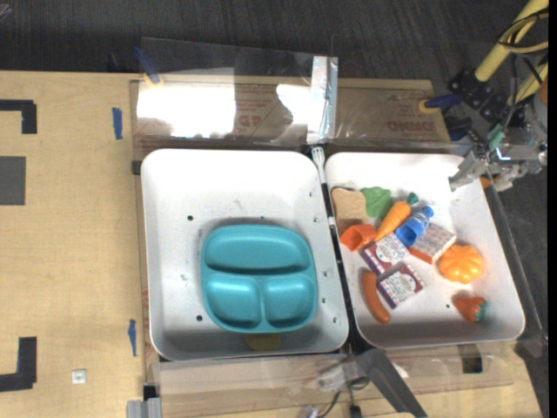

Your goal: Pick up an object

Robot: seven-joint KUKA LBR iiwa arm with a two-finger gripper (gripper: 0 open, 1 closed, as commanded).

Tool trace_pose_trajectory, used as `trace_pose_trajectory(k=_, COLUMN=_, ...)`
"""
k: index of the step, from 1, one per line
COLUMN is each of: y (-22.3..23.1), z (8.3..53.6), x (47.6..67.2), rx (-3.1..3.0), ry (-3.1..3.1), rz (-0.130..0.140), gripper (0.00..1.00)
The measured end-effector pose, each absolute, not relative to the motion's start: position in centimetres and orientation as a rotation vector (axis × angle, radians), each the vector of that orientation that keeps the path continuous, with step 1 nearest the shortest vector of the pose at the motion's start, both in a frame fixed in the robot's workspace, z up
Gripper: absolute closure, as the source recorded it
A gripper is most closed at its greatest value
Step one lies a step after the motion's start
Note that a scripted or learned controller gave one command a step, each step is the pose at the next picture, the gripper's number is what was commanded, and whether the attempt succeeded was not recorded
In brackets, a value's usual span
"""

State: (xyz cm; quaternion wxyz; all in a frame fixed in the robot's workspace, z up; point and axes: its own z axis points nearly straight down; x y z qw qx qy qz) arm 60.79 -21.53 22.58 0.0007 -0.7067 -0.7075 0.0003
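Observation:
The right bin (500, 233) holds a heap of toy food: a toast slice (348, 205), a green piece (378, 200), a carrot (396, 218), a blue bottle (414, 225), two purple packets (385, 251) (400, 284), an orange pumpkin (459, 264), a red sausage (376, 298) and a small red fruit (471, 307). My gripper (466, 172) hangs over the bin's far right corner, above the rim and well clear of the toys. Nothing shows in it.
The left bin (165, 190) carries a teal divided tray (258, 275). A clear plastic sheet (235, 103) and a cardboard wall stand behind both bins. Cables and the arm's body crowd the upper right. A wooden bench lies to the left.

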Motion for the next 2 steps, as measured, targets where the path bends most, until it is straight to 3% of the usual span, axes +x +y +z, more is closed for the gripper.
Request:
trace_pose_trajectory(k=1, y=-18.9, z=9.0, x=59.0, rx=-2.236, ry=-2.215, rz=-0.008, gripper=0.0)
trace_pose_trajectory(k=2, y=-15.7, z=8.9, x=60.1, rx=-2.227, ry=-2.229, rz=-0.008, gripper=0.0)
